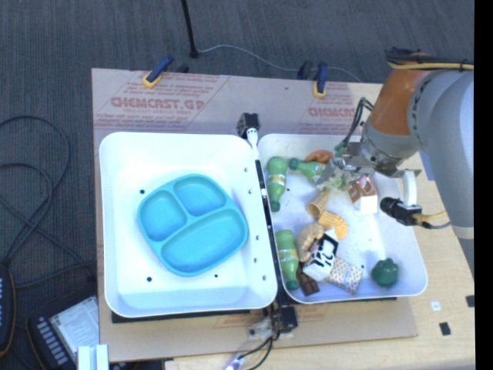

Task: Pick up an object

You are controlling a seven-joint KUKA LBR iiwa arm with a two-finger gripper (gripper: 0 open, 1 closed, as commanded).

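Observation:
My gripper (341, 169) hangs low over the back of the right bin (408, 280), reaching in from the right under the orange-banded wrist (393, 102). Just beneath and left of it lie a small green bottle (306, 166) and an orange piece (317, 157). A waffle cone (318, 203) rests in front of it, and a brown and white block (364, 193) sits to its right. Whether anything is held is hidden by the gripper body.
More toys fill the right bin: two upright green bottles (275, 182) (286, 257), a yellow waffle piece (335, 223), a black-and-white cube (325, 254), a plaid pouch (346, 274), a green pepper (384, 270). The left bin (123, 160) holds a blue divided plate (192, 223).

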